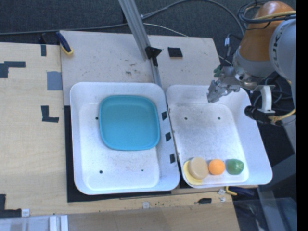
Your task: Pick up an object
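Sitting along the near edge of the right bin [250, 143] are three candidates: a tan disc [198, 167] resting on something yellow [188, 176], an orange ball [216, 167] just beside it, and a green ball [235, 166] next along toward the corner. All three form a tight row, the disc and orange ball touching or nearly so. The left bin [79, 129] holds a teal plate [129, 122], flat and broad, probably a poor choice for a two-finger grasp.

The gripper [213, 94] hangs over the far part of the right bin, well apart from the row, with nothing between its fingers that I can see; how wide it is spread I cannot tell from this slant.

To do the step well, I would pick the green ball: it has the most free room on its outer side. The arm should travel toward the near edge, centre above the ball, and close across the axis that runs from far wall to near wall, so the fingers do not knock the orange ball. The bin's rim lies close, so the descent should be straight down. Round things may roll out of a glancing pinch.
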Action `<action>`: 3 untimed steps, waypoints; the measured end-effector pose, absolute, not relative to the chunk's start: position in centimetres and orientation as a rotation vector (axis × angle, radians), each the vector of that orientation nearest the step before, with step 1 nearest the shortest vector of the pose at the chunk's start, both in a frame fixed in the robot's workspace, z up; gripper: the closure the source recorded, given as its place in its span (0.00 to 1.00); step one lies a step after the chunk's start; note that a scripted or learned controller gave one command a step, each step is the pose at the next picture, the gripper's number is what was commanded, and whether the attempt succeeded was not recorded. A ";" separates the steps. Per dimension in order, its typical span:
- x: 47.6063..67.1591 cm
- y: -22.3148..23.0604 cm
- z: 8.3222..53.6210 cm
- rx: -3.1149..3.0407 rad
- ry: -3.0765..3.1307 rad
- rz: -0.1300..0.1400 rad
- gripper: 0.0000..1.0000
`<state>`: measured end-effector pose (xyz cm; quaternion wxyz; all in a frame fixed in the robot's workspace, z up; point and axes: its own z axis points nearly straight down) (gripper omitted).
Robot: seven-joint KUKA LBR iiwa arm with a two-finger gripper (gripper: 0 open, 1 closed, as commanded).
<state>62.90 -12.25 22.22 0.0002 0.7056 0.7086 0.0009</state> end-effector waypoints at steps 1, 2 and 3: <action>62.4 -6.3 23.0 2.216 2.227 0.002 1.00; 60.8 -0.3 23.2 2.216 2.228 0.001 1.00; 60.3 4.4 22.2 2.218 2.227 -0.001 1.00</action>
